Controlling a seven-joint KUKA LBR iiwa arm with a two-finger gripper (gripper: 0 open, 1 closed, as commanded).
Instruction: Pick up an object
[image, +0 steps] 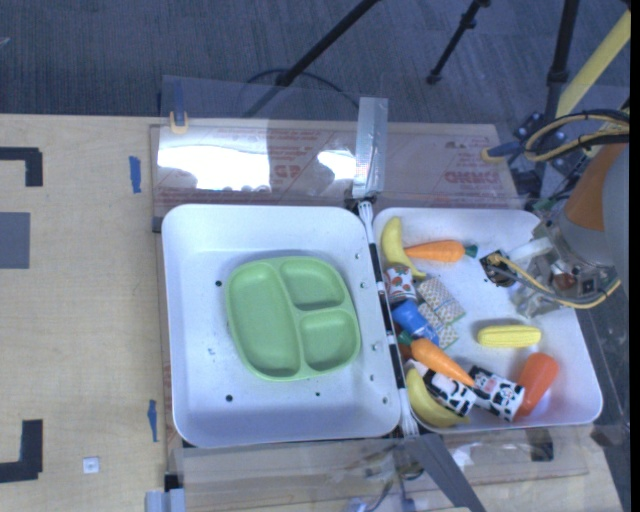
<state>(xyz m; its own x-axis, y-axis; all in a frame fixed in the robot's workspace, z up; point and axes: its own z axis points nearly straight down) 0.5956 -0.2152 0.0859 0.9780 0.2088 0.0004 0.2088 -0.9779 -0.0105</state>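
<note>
The right bin (580, 400) holds several toys. A yellow banana (393, 243) and an orange carrot (435, 251) lie at its back left. A yellow corn cob (508, 335) lies mid-right, with an orange-red piece (537, 378) in front of it. A black-and-white cow-patterned piece (482, 390) and a second banana (428, 405) lie at the front. A second carrot (440, 358), a blue piece (410, 320) and a checkered packet (438, 300) sit along the left wall. My gripper (527, 296) hangs over the bin's right side, just behind the corn cob, with nothing seen in it.
The left bin (190, 250) holds a green divided plate (293, 318). A metal divider (382, 300) separates the two bins. A clear panel (260, 155) stands behind them. The arm (600, 200) comes in over the right bin's back right corner.
</note>
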